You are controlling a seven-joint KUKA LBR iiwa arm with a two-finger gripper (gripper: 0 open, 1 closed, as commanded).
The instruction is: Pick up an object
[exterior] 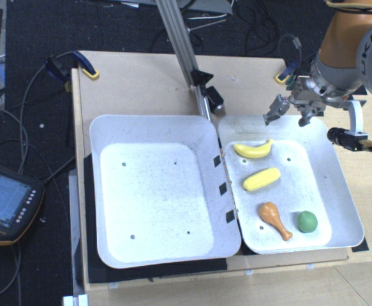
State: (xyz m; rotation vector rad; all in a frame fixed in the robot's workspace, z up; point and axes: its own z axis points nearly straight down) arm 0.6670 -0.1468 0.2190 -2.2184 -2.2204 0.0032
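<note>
While the gripper (288, 115) hung above the far rim of the right-hand shallow white plastic bin (339, 190), no object had yet been picked up. Its two dark fingers stood spread apart with nothing between them, so the grasp itself remained wholly to be done.

Farthest to the gripper's left lay the left-hand shallow white plastic bin (154, 190), speckled on its floor and holding none of the objects. Beside it, the right-hand bin held all four candidates, each lying free on the floor and apart from the others. Just below the gripper and slightly to its left rested a curved yellow toy banana (254, 149), the closest item to the fingers. Below that, farther toward the near side, lay a stubby yellow oblong toy, possibly a corn cob or lemon (261, 179). Nearer still to the front rim sat an orange-brown toy drumstick (275, 220), its narrow end pointing toward the front right. To its right, almost directly below the gripper but well apart from it, sat a small round green ball-shaped toy (307, 222).

Judged from this arrangement, the task stood at its approach stage: the descent, the closing of the fingers on one object, and the lift were all left. The banana appeared the nearest target.
</note>
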